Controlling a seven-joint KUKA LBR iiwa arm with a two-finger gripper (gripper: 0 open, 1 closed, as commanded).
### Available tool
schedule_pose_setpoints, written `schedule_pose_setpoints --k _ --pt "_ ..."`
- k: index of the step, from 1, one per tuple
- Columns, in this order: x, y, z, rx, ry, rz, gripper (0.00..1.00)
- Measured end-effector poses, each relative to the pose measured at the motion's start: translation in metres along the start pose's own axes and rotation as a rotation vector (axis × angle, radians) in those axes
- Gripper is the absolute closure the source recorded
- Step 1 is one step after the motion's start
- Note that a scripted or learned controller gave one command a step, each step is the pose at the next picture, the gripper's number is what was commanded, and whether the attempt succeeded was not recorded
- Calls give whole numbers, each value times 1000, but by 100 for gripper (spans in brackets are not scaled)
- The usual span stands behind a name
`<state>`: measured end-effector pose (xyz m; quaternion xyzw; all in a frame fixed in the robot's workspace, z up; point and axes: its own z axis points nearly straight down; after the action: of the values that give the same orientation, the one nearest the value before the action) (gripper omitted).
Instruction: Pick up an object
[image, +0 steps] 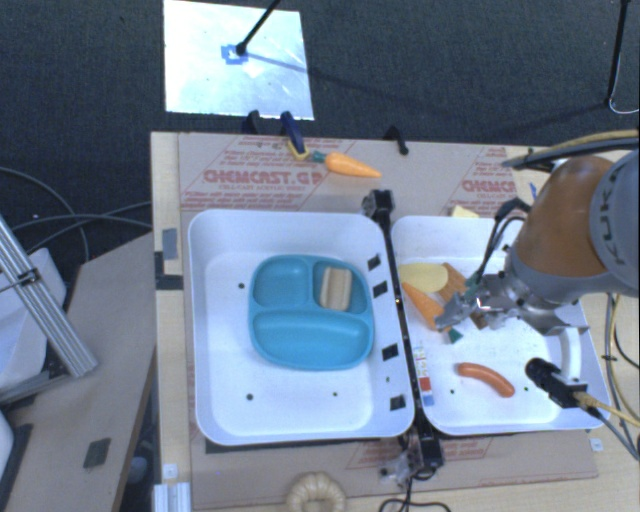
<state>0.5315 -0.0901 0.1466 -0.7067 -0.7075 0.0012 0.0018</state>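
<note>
Carrot-shaped orange toy (422, 303) lies in the right bin (500, 420), close to that bin's left wall, with the gripper (462, 318) low just beside its right end; whether the fingers are apart, together or clamped on anything cannot be told from this slant. Under both bins is a brown sheet (250, 175) printed with red letters, laid on a pale bench (110, 300), and beyond the bench is dark carpet (80, 80) with a shiny square panel (238, 60) on it. Relative to the right bin, the left bin (230, 400) sits touching along a black-clipped seam and holds a blue divided plate (305, 325), which carries a tan block (335, 289) in its upper right compartment. Inside the right bin, a pale yellow piece (423, 275) lies just behind the carrot-shaped toy, and a sausage (486, 379) lies toward the near wall, well apart from the gripper. Behind the left bin, on the sheet, rests a second carrot (342, 165). A pale ring (318, 492) sits at the bench's near edge. The grey arm (575, 230) leans in over the right bin's right side, covering part of its floor.
</note>
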Motion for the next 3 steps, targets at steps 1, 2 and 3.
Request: schedule_pose_setpoints --k 1,2,3 --pt "8 -7 49 -1 1 0 0" --pt "8 -6 63 -3 0 1 0" --pt "7 -5 51 -7 -2 3 100"
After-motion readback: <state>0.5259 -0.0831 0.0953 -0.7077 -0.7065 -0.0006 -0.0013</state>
